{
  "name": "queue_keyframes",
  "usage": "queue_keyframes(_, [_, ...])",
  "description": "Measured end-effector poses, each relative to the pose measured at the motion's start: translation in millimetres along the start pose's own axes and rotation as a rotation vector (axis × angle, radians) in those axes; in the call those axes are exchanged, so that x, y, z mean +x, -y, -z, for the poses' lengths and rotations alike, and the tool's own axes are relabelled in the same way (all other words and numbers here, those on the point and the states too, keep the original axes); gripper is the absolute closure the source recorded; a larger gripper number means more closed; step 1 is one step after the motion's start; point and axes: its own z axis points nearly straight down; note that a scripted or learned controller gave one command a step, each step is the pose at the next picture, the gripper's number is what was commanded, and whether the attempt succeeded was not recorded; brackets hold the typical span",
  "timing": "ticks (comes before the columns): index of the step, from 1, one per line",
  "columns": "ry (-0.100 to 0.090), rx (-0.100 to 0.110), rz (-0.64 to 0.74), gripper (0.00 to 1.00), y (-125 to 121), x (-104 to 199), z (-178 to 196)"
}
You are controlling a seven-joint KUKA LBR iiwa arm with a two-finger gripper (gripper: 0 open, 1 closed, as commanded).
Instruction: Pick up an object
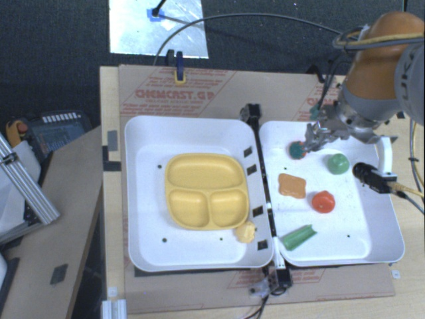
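1. Bench board (199, 88): brown sheet under both bins, printed in red. The lettering at its 12 o'clock edge reads roughly "CHEMCAST"; the rest is too faint to read.
2. Left bin (143, 178): white, shallow. It holds a yellow divided tray (202, 190) at its centre, and a small pale yellow piece (246, 232) lying just off the tray's 5 o'clock corner.
3. Right bin (372, 234): white, shallow, holding five small items.
4. Arm (385, 58): grey with an orange band, over the right bin's 12 o'clock rim.
5. Gripper (313, 138): low at about 11 o'clock in the right bin. Jaw state: cannot tell (the fingertips blur together).
6. Green wedge (297, 236): at 7 o'clock in the right bin, long axis running from 8 to 2 o'clock.
7. Orange block (291, 185): left of the bin's centre, flat, no clear pointing direction.
8. Red ball (323, 202): just at the block's 4 o'clock.
9. Green ball (337, 163): at the gripper's 4 o'clock, apart from it.
10. Teal ball (296, 151): just beside the fingertips, at their 8 o'clock; contact not discernible.
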Motion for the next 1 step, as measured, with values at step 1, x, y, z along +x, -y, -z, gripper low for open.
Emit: queue_keyframes(1, [-0.001,0.002,0.0,1.0,21.6,44.3,-13.5])
